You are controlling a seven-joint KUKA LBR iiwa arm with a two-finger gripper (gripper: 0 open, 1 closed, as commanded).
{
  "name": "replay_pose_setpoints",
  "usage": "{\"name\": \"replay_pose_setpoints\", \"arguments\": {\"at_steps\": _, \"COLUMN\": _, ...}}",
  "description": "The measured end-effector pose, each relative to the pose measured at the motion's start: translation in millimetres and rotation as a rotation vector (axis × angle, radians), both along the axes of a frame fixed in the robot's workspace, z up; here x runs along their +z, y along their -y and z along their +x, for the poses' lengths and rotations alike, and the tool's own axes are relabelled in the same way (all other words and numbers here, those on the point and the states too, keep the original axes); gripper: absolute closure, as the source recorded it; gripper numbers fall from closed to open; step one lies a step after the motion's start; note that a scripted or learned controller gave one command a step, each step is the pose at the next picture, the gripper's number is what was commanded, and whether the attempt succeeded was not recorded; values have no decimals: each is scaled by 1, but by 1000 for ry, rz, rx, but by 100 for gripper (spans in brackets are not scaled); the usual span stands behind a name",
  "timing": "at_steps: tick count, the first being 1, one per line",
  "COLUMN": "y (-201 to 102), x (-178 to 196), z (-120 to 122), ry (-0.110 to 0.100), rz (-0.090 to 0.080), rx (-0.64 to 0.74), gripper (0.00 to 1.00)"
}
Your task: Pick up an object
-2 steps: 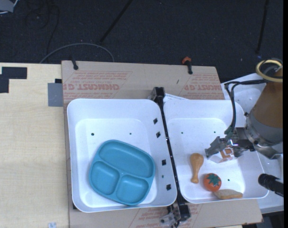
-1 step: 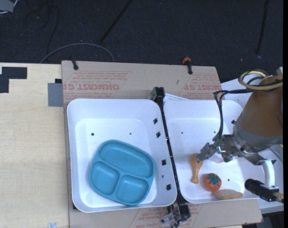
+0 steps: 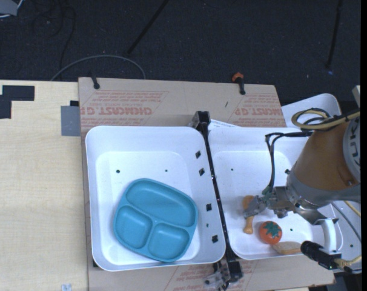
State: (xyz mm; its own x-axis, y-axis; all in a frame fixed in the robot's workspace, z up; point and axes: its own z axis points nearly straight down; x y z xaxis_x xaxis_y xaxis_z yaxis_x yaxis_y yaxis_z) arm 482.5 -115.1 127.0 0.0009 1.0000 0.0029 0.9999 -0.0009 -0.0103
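Observation:
In the right bin [image 3: 238,162] lie a small tan and orange toy [image 3: 250,214], an orange-red ball-like fruit with a green top [image 3: 270,231], and a pale tan piece [image 3: 285,247] by the front wall. My gripper [image 3: 263,202] hangs low over the bin floor, just right of the tan toy and above the orange fruit. The arm's wrist covers the fingers from behind. In the left bin [image 3: 105,144] a blue divided plate [image 3: 154,219] lies flat.
A black divider [image 3: 209,180] runs between the two bins. Cables [image 3: 274,150] loop from the arm over the right bin's back right. Cardboard [image 3: 171,105] lies under the bins, and a wooden benchtop [image 3: 32,193] spreads to the left.

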Motion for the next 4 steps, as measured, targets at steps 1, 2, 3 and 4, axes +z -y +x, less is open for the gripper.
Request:
{"name": "replay_pose_setpoints", "arguments": {"at_steps": 1, "y": 0, "x": -40, "z": 0, "ry": 8, "rz": -2, "rx": 0, "gripper": 0}}
{"name": "replay_pose_setpoints", "arguments": {"at_steps": 2, "y": 1, "x": -28, "z": 1, "ry": 9, "rz": -1, "rx": -6, "gripper": 100}}
{"name": "replay_pose_setpoints", "arguments": {"at_steps": 3, "y": -7, "x": 22, "z": 7, "ry": 11, "rz": -2, "rx": 2, "gripper": 100}}
{"name": "replay_pose_setpoints", "arguments": {"at_steps": 4, "y": -4, "x": 67, "z": 15, "ry": 12, "rz": -3, "rx": 2, "gripper": 100}}
